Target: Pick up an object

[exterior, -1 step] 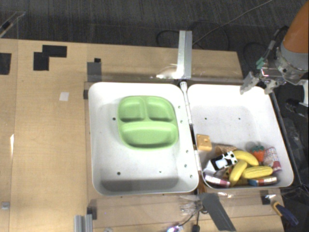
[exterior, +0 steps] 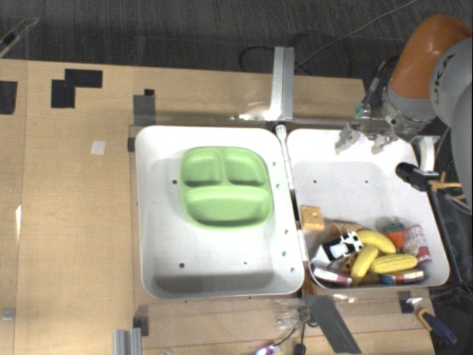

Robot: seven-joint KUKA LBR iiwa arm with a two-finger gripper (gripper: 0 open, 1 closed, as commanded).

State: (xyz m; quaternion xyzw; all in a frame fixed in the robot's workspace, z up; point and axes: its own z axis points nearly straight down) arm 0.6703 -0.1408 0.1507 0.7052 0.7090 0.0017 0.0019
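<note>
Hovering over the far edge of the right bin (exterior: 414, 176), the gripper (exterior: 363, 140) is shown with its two fingers (exterior: 345, 140) spread apart and pointing down, nothing being held between them. This open, raised posture is judged to be that of an approach, since no object has yet been reached. The candidate objects are gathered in the near corner of the right bin: two bananas (exterior: 384, 256), a small black-and-white toy (exterior: 341, 245), a tan block (exterior: 312, 218) against the dividing wall, and several markers (exterior: 332, 276) laid along the near wall. They lie touching or overlapping, probably because the sloped walls let loose items settle together. The pile is well apart from the gripper, so travel toward the near side of the table would be needed before any grasp. In the left bin (exterior: 159, 213) a green divided plate (exterior: 224, 186) is laid flat near the middle.
</note>
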